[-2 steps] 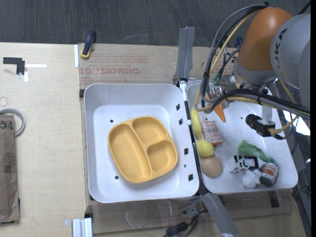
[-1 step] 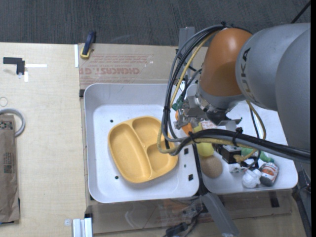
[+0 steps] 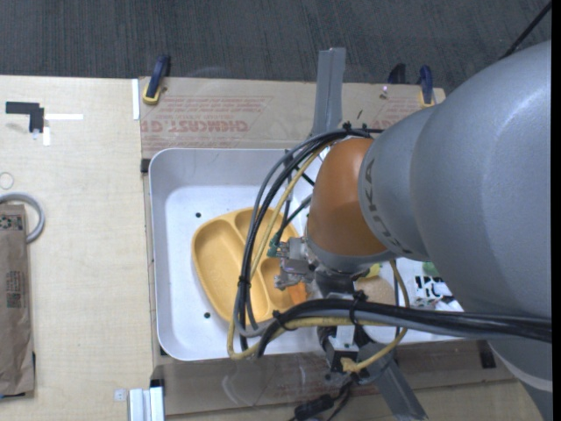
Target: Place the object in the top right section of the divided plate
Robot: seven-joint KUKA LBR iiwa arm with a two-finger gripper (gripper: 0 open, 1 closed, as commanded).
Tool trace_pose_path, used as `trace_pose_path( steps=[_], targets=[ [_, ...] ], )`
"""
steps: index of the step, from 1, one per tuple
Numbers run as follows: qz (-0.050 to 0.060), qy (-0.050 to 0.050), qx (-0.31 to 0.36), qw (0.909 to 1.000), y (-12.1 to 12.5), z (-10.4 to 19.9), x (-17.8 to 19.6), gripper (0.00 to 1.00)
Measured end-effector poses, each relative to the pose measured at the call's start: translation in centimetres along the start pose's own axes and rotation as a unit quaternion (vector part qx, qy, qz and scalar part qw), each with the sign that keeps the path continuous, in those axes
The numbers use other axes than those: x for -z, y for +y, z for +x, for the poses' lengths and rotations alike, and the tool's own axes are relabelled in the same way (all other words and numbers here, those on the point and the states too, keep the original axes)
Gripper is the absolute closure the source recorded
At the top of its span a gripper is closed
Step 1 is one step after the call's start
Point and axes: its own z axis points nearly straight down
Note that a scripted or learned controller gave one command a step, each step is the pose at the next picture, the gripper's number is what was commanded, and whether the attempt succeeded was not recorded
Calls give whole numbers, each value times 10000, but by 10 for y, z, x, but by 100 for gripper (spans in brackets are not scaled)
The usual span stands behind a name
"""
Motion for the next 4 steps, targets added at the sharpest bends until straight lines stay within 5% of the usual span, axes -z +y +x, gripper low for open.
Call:
trace_pose_path(
  steps=[1, 2, 3, 4],
  targets=[
    [-137, 18, -335, 9993, 9, 71, -23, 100],
    [-61, -3, -1699, 9854, 43, 106, -24, 100],
    [-190, -5, -85, 9998, 25, 103, -22, 100],
    [-221, 33, -43, 9997, 1, 104, -22, 100]
  ],
)
